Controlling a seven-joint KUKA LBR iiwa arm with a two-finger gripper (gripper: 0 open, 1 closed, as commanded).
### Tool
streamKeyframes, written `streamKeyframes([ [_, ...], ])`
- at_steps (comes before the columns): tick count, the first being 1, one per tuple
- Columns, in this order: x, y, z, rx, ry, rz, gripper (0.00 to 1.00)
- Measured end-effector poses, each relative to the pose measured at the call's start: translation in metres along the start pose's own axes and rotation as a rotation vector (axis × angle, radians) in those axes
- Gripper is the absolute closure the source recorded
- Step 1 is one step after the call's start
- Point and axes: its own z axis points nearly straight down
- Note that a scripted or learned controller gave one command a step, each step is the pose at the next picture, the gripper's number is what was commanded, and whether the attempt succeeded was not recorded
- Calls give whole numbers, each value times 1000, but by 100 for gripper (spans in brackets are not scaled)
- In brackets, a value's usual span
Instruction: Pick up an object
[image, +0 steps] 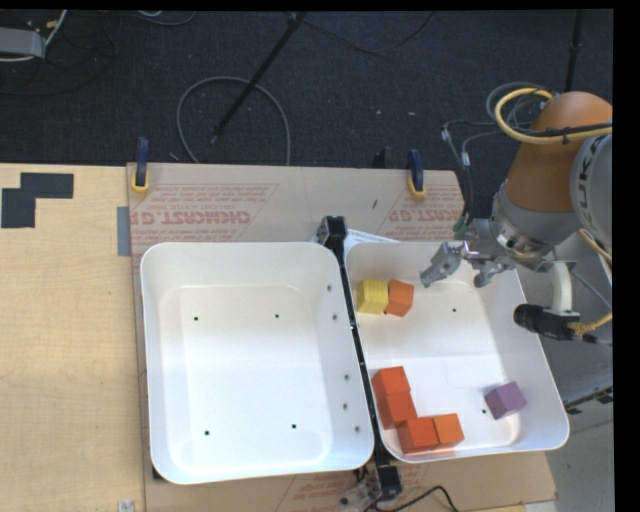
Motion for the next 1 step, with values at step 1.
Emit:
streamKeyframes([
  [1,22,-35,91,8,1,0,0],
])
